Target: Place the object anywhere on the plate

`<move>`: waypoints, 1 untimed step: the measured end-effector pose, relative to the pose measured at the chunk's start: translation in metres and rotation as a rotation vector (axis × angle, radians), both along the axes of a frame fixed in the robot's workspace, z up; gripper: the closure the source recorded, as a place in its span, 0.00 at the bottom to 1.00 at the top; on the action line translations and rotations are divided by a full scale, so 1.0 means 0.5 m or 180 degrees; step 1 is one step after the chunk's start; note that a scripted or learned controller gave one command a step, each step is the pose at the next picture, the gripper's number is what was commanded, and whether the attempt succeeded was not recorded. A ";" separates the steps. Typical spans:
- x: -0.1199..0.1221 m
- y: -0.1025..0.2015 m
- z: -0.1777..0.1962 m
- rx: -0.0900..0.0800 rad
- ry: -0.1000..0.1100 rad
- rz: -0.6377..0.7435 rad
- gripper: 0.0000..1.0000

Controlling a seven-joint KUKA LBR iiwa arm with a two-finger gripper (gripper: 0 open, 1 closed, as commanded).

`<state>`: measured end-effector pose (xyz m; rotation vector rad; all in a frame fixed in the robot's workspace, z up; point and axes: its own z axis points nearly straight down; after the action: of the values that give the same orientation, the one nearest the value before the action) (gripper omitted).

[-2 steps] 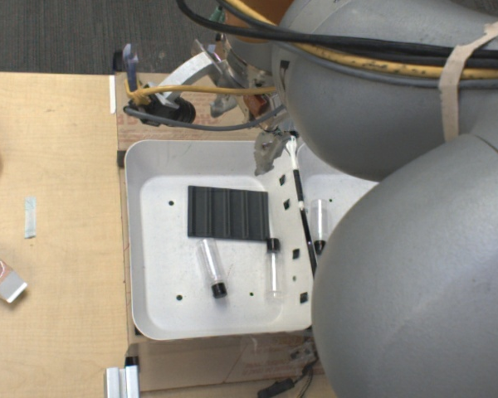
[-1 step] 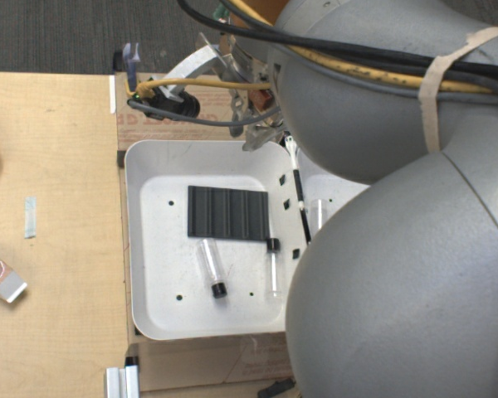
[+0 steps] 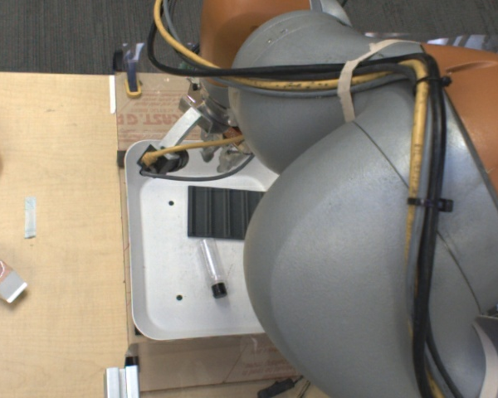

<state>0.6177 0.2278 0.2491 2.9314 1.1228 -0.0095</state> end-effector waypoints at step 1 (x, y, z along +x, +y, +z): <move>0.000 0.000 0.000 0.0002 -0.0002 -0.0002 0.00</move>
<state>0.6179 0.2275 0.2493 2.9323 1.1218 -0.0083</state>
